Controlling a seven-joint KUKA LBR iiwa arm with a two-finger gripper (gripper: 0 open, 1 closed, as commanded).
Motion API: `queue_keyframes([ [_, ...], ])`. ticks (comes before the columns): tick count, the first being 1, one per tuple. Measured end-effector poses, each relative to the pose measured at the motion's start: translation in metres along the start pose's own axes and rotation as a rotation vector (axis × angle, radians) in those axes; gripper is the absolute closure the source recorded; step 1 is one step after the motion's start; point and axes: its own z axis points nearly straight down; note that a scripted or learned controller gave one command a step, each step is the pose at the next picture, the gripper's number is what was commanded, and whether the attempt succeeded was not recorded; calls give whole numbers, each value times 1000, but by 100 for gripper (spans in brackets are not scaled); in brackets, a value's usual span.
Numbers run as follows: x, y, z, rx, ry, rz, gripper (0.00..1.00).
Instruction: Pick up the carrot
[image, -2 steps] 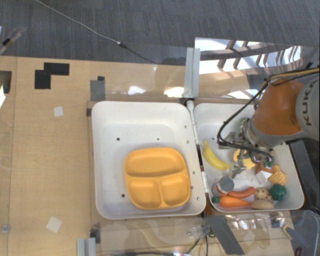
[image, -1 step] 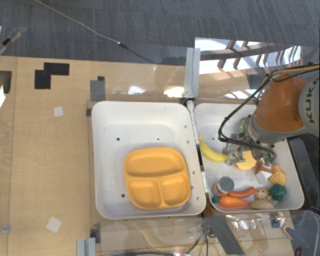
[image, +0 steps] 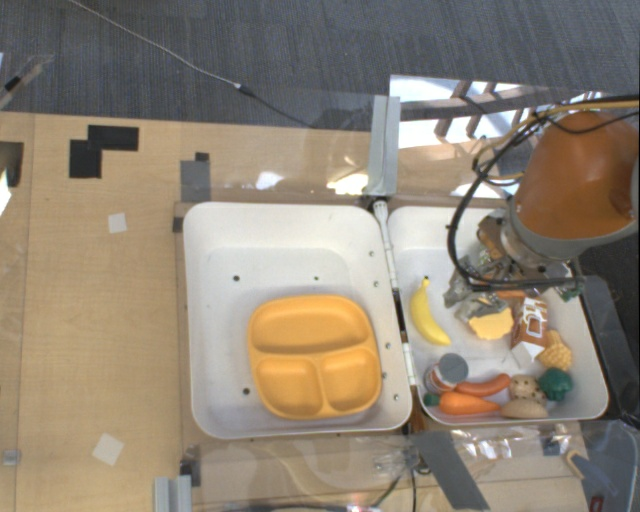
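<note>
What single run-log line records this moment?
arm: above right bin | pincer: near cheese wedge | carrot: lying at bin's front, not picked

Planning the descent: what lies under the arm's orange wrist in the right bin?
Below the orange-banded wrist, a yellow cheese-like wedge and a white-and-orange carton show in the right white bin. The wrist covers whatever lies directly beneath. The orange carrot lies apart, by the near wall.

place: robotics lab | evidence: wooden bench (image: 90, 330), two white bins (image: 215, 250), loose cable (image: 170, 55), grey carpet (image: 300, 40)
</note>
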Motion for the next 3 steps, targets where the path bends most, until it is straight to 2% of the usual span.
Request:
queue_keyframes([
  [1, -19, -61, 70, -6, 5, -209, 100],
  [2, 31, -13, 96, 6, -5, -316, 100],
  [3, 26, -25, -4, 6, -3, -290, 100],
])
